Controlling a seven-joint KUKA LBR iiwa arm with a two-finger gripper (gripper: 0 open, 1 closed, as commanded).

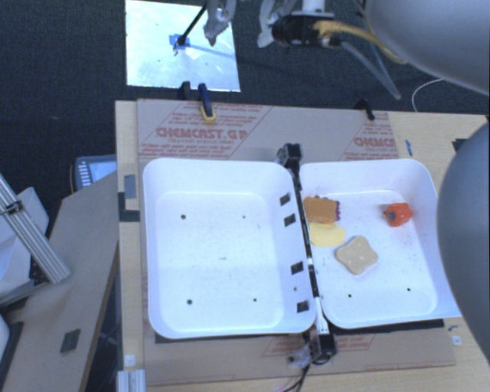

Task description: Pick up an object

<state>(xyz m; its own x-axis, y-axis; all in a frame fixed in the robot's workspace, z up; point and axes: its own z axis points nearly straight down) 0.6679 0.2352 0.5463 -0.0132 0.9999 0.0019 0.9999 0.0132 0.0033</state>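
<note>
Pincer (241, 23) hangs at the frame's top, its grip state impossible to tell, far above toast (357, 255), yellow disc (328, 236) and orange toy (396, 214) right of centre; crowded pieces risk a fumbled grasp.

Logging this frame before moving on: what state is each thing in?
Tan toast-shaped piece: lying flat in right white bin.
Yellow flat disc: flat, touching the toast piece.
Orange block with purple edge: by the divider.
Orange-red small object: lying apart.
Gripper: raised beyond the bins.
</note>
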